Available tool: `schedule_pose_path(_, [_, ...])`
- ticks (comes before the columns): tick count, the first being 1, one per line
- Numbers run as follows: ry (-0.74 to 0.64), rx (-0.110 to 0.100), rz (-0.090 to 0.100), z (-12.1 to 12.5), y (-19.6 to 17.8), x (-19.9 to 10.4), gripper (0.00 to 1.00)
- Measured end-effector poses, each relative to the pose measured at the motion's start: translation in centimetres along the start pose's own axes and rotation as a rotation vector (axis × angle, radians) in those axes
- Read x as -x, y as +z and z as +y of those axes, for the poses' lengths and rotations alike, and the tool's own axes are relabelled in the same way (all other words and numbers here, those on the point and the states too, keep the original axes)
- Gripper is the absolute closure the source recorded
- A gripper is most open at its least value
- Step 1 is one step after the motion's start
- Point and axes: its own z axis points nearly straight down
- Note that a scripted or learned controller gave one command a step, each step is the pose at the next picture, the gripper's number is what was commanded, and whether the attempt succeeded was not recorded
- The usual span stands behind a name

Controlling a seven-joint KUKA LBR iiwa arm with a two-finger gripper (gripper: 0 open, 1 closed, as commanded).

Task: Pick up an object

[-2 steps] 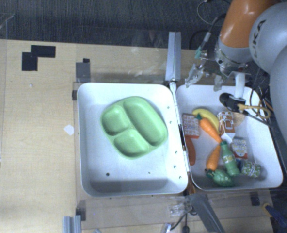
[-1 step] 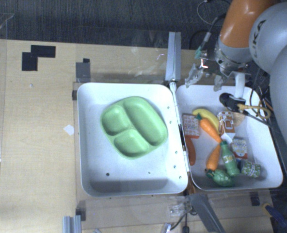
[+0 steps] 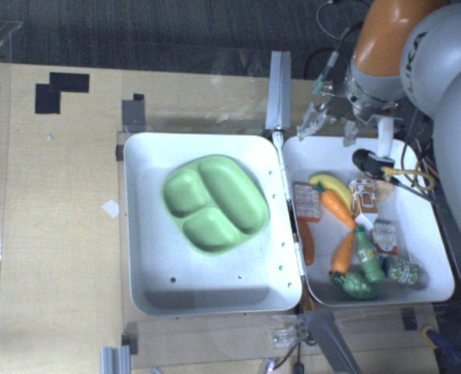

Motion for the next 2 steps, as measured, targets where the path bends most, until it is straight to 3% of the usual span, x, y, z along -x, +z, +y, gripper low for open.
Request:
schedule_pose_path(1, [-0.046, 0.001, 0.0, -0.3, -16.7, -2.7, 0.0])
schedule_pose_path(2, [-0.117, -0.004, 0.0, -0.4, -3.8, -2.8, 0.0])
